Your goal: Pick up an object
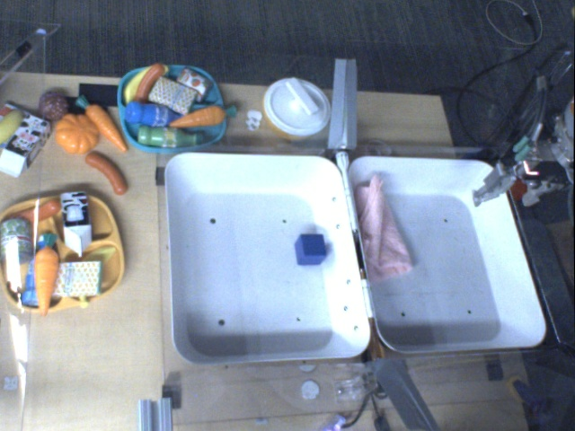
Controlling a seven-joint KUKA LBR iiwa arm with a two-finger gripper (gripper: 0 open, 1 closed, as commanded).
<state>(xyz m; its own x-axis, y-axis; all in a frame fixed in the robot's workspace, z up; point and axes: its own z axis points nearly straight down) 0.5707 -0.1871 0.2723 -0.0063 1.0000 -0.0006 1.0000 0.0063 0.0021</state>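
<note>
Since the gripper (492, 189) sits at the frame's right edge, over the right bin (467, 321) rim, finger state indeterminate, pick is not begun: blue cube (311, 248) mid-frame in left bin (225, 330), pink cloth (383, 230) right of ctr.

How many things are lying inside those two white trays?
2. A small blue cube sits near the middle of the left bin. A crumpled pink cloth lies along the left side of the right bin. Something small could be hidden under the cloth.
</note>
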